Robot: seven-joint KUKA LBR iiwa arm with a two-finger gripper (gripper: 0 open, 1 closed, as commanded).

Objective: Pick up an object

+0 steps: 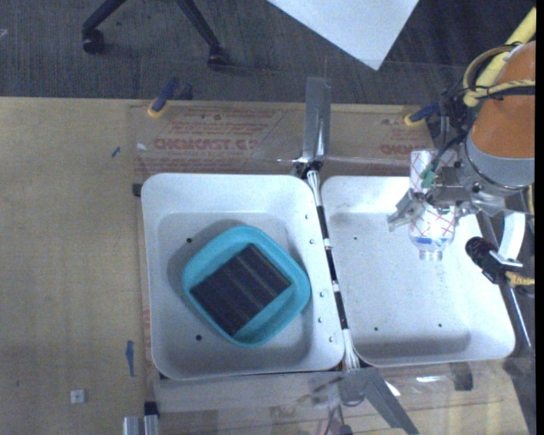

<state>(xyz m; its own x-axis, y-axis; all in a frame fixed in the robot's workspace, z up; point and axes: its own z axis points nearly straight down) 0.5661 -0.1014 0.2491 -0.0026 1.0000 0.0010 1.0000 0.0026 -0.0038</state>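
In the camera view, the gripper (pixel 427 206) hangs over the right bin (pixel 399 331), its fingers clamped on a clear plastic bottle (pixel 430 229). The bottle's long axis runs upright, cap end pointing down toward the bin floor.

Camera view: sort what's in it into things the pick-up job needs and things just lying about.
Job:
- clear plastic bottle with red markings, at the gripper, over the right white bin
- square blue plastic dish with dark ridged insert, in the left white bin

Lying about:
- white sheet
- black chair base
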